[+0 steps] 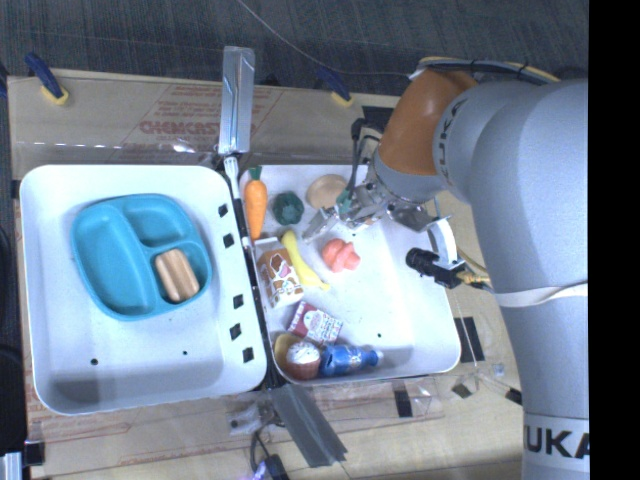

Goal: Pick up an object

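My gripper (338, 218) hangs low over the back of the right bin (420, 318), its metal fingers spread with nothing between them. A pink toy (341, 256) lies just in front of it, and a tan round piece (326, 190) sits just behind. To their left are a dark green item (289, 208), a carrot (256, 204) and a banana (301, 260). Snack packets (281, 277) (316, 323), a blue can (349, 359) and a small cup (300, 357) lie toward the front.
The left bin (50, 298) holds a blue divided plate (105, 258) with a bread roll (176, 274) in one compartment. A metal bracket (236, 98) stands at the back between the bins. The grey arm (520, 168) covers the right side.
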Robot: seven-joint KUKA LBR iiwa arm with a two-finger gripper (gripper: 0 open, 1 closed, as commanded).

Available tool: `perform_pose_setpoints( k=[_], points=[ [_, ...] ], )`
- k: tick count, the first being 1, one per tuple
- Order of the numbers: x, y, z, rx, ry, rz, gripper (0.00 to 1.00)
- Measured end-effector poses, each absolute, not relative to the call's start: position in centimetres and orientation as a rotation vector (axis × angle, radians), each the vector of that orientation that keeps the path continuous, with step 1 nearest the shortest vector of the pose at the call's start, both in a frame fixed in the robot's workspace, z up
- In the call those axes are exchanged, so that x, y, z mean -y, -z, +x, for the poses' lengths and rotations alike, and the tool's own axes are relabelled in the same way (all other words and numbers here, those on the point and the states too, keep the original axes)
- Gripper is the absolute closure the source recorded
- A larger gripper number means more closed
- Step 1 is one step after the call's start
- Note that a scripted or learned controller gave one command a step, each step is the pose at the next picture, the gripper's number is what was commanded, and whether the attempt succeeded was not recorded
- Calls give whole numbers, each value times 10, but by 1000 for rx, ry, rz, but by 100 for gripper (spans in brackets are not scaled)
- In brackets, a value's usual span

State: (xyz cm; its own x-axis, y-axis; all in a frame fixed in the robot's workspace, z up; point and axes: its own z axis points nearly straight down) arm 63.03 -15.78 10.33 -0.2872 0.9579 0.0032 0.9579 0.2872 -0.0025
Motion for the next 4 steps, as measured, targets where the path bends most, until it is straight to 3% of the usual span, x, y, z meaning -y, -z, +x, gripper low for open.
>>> perform_pose_setpoints(
  k=[1,2,3,4],
  points=[
    [130,-100,590,2514,-5,-1926,0],
    [165,-92,551,2226,-4,-2211,0],
    [169,-93,583,2379,0,-2052,0],
    [168,-103,584,2383,0,-2046,100]
  ],
)
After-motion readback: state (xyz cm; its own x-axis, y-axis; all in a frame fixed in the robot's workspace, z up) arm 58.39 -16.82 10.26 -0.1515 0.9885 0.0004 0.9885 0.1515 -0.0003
